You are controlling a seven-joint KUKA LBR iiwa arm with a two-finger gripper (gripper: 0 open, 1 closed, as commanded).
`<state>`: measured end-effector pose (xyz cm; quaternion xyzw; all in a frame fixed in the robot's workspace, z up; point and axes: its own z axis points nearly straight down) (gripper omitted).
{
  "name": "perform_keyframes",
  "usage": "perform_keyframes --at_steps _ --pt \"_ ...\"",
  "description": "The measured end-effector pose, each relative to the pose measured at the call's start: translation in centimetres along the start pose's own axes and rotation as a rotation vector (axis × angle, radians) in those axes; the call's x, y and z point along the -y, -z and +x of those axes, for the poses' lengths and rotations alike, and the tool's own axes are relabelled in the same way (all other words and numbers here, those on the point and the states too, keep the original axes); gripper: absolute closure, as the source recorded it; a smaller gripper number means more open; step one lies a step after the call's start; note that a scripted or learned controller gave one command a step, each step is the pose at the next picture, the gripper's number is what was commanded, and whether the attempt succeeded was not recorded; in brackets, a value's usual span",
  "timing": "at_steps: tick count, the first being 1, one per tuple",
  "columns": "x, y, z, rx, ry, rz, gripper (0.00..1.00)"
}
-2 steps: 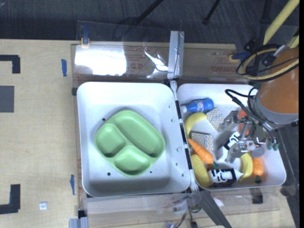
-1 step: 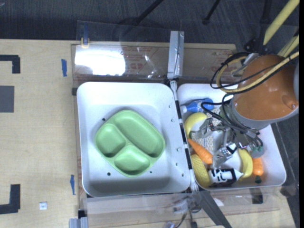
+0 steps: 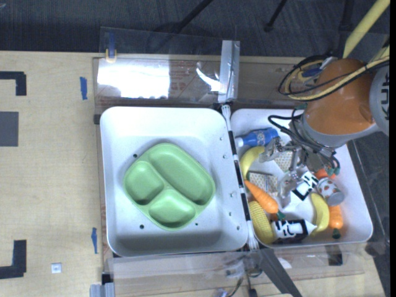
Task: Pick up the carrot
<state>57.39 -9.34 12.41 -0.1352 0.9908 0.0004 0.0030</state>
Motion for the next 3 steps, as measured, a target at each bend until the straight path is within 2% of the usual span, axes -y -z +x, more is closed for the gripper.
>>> perform_keyframes --at_steps 1,2,3 --pt "-0.5 0.3 7.1 0.02 0.148 0.009 0.0" --pt "-3.8 6.0 7.7 0.0 0.486 -0.002 0.0" --pt "-11.4 6.0 4.8 0.0 0.708 -0.003 0.0"
